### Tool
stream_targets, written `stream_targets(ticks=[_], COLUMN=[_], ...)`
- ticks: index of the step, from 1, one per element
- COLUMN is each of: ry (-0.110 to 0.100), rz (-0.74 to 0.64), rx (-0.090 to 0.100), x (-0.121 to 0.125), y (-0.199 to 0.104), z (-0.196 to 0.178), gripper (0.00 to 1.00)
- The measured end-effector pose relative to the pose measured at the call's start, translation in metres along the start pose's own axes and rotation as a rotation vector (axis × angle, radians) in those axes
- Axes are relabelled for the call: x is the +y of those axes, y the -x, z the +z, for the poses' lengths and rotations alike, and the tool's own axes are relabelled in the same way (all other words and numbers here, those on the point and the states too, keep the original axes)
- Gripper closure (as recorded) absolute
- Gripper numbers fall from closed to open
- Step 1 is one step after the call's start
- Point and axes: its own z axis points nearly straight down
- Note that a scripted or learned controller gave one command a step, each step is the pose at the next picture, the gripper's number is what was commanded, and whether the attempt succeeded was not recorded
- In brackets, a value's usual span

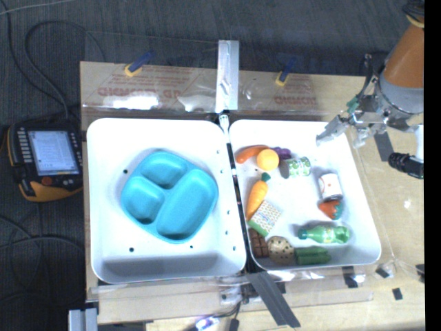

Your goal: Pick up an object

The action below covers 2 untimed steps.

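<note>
The right bin point(368, 219) holds several toy foods. Along its far side lie an orange sausage-like piece point(248, 153), a yellow lemon point(267, 160), a purple piece point(282, 152) and a small green-and-white can point(298, 165). A carrot point(256, 194) lies above a patterned packet point(266, 216). At the right are a white can with a red label point(329, 183) and a red piece point(331, 209). A green bottle point(324, 235), a cookie point(278, 245) and a dark green block point(311, 256) lie at the near side. My gripper point(343, 131) hangs open over the bin's far right corner, holding nothing.
A blue divided plate point(169, 195) lies in the left bin point(103, 247). A grey bar point(228, 74) stands behind the bins' shared wall. Two yellow-and-blue clamps point(138, 63) point(286, 73) sit on the back board. A teach pendant point(45, 157) lies on the floor to the left.
</note>
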Motion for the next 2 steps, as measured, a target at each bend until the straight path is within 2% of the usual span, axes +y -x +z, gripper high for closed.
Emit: stream_targets(ticks=[1,2], ry=[0.001,0.023], rz=[-0.369,-0.372], rx=[0.000,-0.006], x=[0.006,0.019], y=[-0.049,-0.042], z=[0.094,0.122], gripper=[0.00,0.00])
